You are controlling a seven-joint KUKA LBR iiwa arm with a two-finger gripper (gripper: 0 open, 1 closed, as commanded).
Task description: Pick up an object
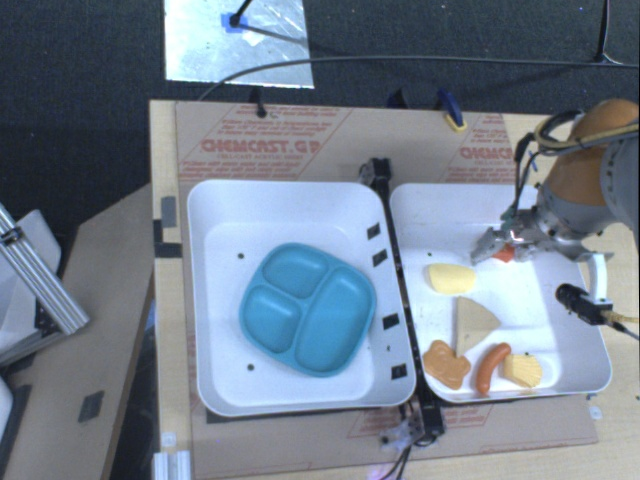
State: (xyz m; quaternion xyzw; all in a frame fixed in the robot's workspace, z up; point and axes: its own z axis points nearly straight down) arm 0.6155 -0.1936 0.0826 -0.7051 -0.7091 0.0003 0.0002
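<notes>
My gripper (pixel 497 245) is low over the back of the right bin (pixel 560 368), reaching in from the right on the grey arm with its orange band (pixel 610 120). A small red object (pixel 506 256) shows right at the gripper's tip; whether it is held is unclear. Just left and in front of the gripper lies a pale yellow oval piece (pixel 450 278). Nearer the front are a tan wedge (pixel 474 320), an orange lump (pixel 446 364), a reddish sausage (pixel 492 366) and a yellow chunk (pixel 522 370).
The left bin (pixel 215 268) holds a blue divided plate (pixel 307 309). A black divider with clips (pixel 392 288) runs between the bins. A black part (pixel 583 303) juts over the right bin's right side. Cardboard (pixel 300 138) lies behind the bins.
</notes>
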